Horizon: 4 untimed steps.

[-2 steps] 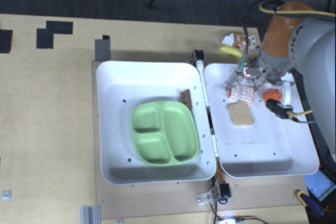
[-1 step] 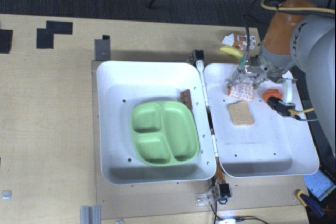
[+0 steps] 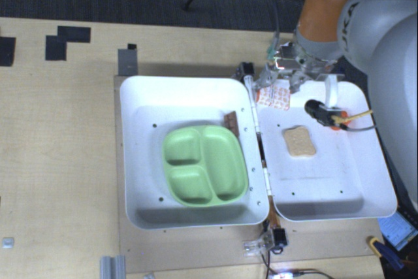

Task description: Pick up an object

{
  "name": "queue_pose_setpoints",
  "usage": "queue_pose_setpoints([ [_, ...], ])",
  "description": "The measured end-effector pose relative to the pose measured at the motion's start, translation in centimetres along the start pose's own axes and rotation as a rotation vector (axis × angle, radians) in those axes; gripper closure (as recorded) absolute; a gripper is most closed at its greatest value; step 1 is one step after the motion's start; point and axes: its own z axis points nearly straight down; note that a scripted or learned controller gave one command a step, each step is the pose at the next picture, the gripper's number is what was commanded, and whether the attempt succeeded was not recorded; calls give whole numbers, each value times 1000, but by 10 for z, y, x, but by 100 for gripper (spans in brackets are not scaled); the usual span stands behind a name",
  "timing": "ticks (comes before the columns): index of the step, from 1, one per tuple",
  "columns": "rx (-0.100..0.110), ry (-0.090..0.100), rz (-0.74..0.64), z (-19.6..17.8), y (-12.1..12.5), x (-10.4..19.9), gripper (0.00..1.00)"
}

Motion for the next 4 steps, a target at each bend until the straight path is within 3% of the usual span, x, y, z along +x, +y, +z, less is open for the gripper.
queue_pose_setpoints([
  [1,4,-1,2,-55,-115,30,100],
  [2,5,-1,1,-30,-97,103,100],
  [3,7,-1,6,-4,-144,113,100],
  [4,5,-1,2,-23,-123,125,100],
])
